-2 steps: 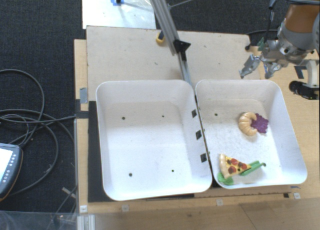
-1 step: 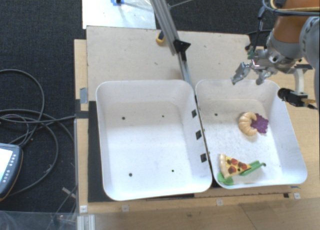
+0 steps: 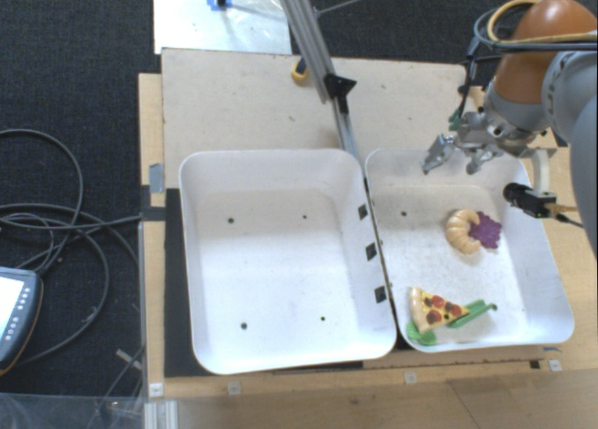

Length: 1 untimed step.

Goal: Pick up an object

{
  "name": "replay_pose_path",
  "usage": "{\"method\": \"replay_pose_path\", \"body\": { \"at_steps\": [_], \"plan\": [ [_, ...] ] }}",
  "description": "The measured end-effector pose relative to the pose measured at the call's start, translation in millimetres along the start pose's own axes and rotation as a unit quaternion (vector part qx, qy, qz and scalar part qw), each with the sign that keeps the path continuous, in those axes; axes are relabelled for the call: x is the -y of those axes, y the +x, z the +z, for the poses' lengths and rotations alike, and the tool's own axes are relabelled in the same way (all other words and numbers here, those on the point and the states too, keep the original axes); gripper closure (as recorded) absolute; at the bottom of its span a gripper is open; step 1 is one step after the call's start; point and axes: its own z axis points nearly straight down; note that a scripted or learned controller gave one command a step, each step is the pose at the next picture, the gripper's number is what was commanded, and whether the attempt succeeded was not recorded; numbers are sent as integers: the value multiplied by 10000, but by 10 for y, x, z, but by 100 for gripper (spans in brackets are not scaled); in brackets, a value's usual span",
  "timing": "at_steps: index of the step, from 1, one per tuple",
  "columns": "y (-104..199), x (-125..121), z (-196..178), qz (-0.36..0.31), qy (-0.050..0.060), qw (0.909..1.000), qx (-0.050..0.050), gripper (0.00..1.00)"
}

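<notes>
Gripper point(image 3: 455, 157) at upper right of frame, fingers apart w/ nothing between, above right bin point(image 3: 542, 268); croissant point(image 3: 461, 230) lower down.

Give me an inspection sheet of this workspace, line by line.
Surface: bench bearing left bin and right bin, side by side.
Job's things: croissant touching purple piece; pizza slice beside green piece, all in the right bin.
Clutter: nothing seen.
Grippers: gripper over the right bin's far end, fingers apart, holding nothing.
Cables: black cables on the floor, left.
Surroundings: dark carpet, metal pole, pendant screen.
</notes>
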Motion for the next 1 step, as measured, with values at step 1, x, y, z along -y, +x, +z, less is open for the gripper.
{"method": "replay_pose_path", "body": {
  "at_steps": [1],
  "plan": [
    [-1, -22, -147, -17, -37, 10000, 6, 100]
  ]
}}
